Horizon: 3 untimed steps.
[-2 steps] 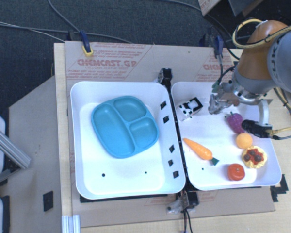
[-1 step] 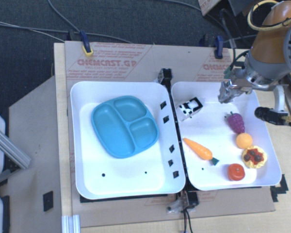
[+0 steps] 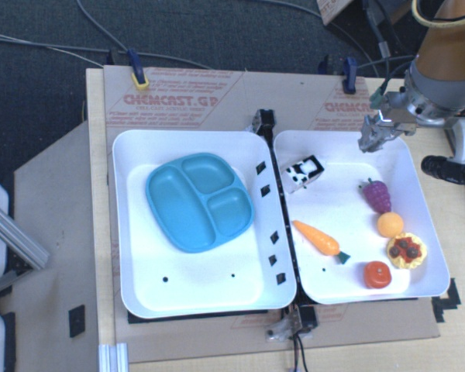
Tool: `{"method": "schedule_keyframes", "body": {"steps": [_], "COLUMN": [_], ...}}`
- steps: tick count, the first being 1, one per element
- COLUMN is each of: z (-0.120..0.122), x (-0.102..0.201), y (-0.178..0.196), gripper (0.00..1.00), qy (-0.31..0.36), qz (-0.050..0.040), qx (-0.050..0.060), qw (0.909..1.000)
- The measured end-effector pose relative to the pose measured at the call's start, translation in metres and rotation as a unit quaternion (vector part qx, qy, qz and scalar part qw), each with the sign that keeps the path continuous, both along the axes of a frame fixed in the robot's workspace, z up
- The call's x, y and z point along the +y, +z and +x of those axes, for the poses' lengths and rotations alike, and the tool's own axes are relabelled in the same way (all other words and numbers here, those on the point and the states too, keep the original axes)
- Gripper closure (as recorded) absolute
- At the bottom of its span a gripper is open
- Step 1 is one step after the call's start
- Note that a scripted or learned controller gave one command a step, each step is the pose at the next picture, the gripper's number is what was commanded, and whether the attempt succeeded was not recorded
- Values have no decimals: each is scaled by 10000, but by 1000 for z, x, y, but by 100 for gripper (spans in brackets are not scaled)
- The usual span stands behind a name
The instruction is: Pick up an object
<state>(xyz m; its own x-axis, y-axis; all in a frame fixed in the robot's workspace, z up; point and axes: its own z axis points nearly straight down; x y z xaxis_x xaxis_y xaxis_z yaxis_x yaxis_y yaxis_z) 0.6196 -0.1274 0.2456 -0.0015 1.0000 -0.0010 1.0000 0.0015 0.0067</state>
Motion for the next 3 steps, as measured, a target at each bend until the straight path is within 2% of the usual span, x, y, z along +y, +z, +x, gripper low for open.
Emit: {"method": "schedule_keyframes", "body": {"steps": [2,3], "z": [12,14], "x": [108,162], "y": [14,-4], "gripper": [100,100], "qy": [26,22], "qz": [15,16], "qx": [21,51], "qw": [10000,10000]}}
